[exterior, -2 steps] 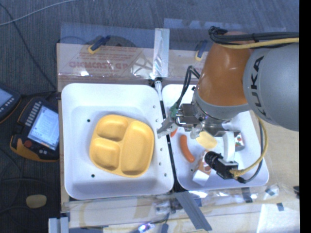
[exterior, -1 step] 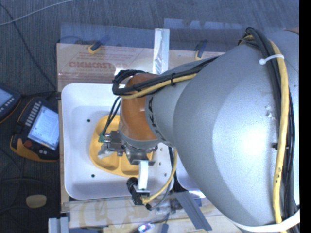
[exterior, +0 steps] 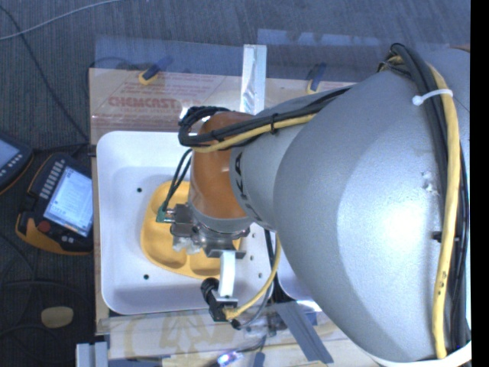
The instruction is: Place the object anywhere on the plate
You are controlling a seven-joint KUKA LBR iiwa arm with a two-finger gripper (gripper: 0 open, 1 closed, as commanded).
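The plate (exterior: 157,239) is the one task thing I can pick out — a yellow dish lying in the left white bin (exterior: 114,205), a little toward that bin's right half, with its left rim and near edge in sight and the rest covered by the arm. The object meant to go on it I cannot make out anywhere; if it is there, it is hidden beneath the wrist.

The end effector (exterior: 202,239) hangs directly above the plate, below the orange band (exterior: 218,182) of the arm (exterior: 359,220), so the plate lies straight under it rather than off to any side. From where I stand its working end points down and away from me — I cannot tell whether it is wide, narrow, or carrying anything.

That vertical line is what the coming move turns on, I judge: with the tool already over the dish, a release would need no sideways travel, only a lowering. Whether there is anything to release stays open.

The bulky grey arm covers most of the right bin (exterior: 294,289), and a handheld controller (exterior: 57,205) lies on the floor left of the desk (exterior: 145,102).
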